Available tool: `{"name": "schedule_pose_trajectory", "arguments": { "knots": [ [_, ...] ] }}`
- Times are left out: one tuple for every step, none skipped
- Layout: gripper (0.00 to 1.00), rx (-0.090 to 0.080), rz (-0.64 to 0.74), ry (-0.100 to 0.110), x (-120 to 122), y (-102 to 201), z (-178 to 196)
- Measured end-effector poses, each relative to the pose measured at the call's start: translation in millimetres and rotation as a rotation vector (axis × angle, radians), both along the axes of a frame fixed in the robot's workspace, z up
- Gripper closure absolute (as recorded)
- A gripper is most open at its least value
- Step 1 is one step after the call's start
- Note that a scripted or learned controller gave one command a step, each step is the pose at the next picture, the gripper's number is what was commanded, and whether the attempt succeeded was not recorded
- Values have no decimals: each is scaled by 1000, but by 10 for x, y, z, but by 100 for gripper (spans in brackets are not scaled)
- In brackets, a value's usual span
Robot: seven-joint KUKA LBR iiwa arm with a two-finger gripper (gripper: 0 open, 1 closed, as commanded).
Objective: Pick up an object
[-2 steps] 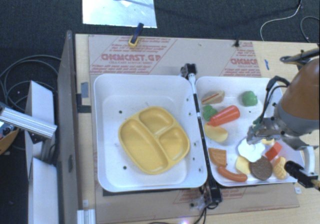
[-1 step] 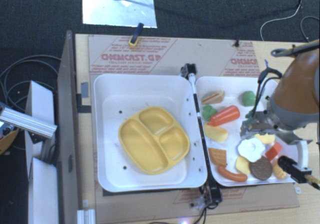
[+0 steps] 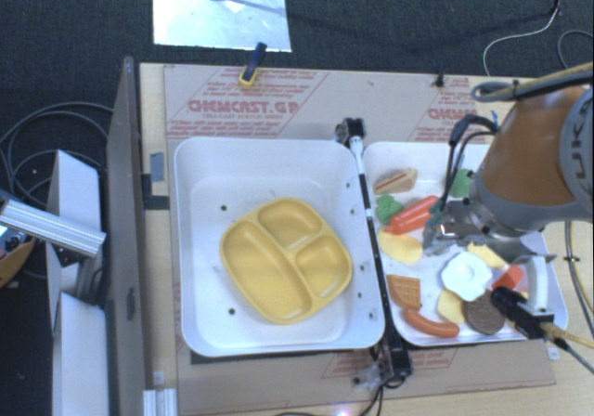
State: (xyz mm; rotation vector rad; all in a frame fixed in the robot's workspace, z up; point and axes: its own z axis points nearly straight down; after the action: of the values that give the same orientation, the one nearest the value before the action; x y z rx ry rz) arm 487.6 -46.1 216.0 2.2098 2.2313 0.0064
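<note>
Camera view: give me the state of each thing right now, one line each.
Hand: low in the right bin, over the food, nothing seen held.
Yellow tray: flat in the left bin, nothing in its compartments.
Carrot: lying in the right bin, beside the hand.
Fried egg: lying flat, yolk up.
Sausage: lying by the near wall.
</note>
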Motion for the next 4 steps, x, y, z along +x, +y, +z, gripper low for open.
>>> {"name": "schedule_pose_trajectory", "arguments": {
  "knots": [
    [0,-2,-6,2,-6,-34,-10],
    [0,-4,-10,0,642,-494,-317],
    [0,-2,-9,6,726,-495,-1307],
    [0,-3,-4,10,1386,-674,-1320]
  ]
}}
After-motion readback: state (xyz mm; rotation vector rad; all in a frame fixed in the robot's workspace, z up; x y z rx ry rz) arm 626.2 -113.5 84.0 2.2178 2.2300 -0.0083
